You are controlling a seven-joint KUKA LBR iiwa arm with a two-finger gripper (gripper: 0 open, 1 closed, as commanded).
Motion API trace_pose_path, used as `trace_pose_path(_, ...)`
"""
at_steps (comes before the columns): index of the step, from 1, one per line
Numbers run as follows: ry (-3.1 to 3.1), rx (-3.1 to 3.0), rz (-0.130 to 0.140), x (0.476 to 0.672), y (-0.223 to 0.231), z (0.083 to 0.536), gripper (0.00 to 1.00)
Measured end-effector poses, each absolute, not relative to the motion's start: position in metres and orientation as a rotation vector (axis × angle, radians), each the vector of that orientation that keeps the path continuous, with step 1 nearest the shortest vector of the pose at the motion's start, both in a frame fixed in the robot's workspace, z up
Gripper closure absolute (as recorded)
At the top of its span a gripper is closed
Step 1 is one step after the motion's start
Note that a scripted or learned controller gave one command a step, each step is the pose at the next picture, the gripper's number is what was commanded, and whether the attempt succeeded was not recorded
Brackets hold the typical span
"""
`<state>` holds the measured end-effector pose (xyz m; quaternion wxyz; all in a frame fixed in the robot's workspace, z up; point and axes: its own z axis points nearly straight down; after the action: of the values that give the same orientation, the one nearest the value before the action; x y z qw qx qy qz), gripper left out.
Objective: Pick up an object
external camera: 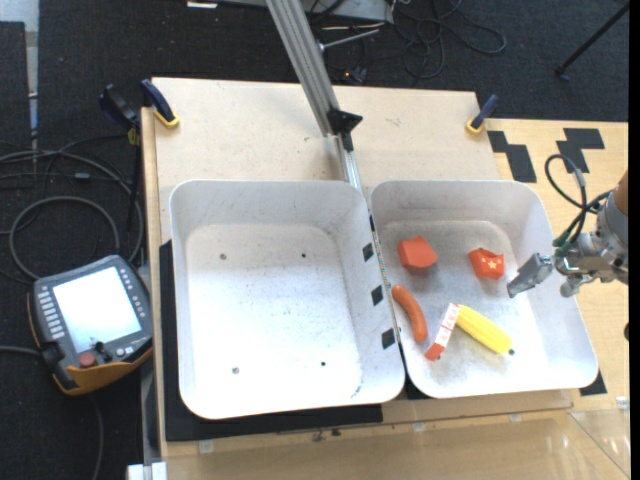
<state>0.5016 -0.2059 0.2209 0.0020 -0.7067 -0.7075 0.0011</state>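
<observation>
Approach step: your hand [548, 271] hangs at the right bin's [540, 204] right wall, fingers apart, nothing between them. Candidates all lie in the right bin: red tomato piece [487, 263] nearest the hand, red block [418, 253] mid-bin, sausage [410, 311] by the left wall, corn cob [484, 330] near the front with a red-and-white packet [442, 332] touching it. Next move likely calls for centring over the tomato piece; it stands apart, with open room around.

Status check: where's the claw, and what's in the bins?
Claw over right white bin's right rim, nothing held. Red block, small red piece, orange sausage, yellow corn cob, red-white stick untouched. Approach unobstructed.
</observation>
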Motion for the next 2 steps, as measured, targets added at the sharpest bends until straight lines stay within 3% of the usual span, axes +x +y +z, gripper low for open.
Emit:
trace_pose_path(1,-2.222,-2.221,0.0,0.503,-0.206,0.223,0.0)
trace_pose_path(2,-2.217,-2.22,0.004,0.498,-0.204,0.179,0.0)
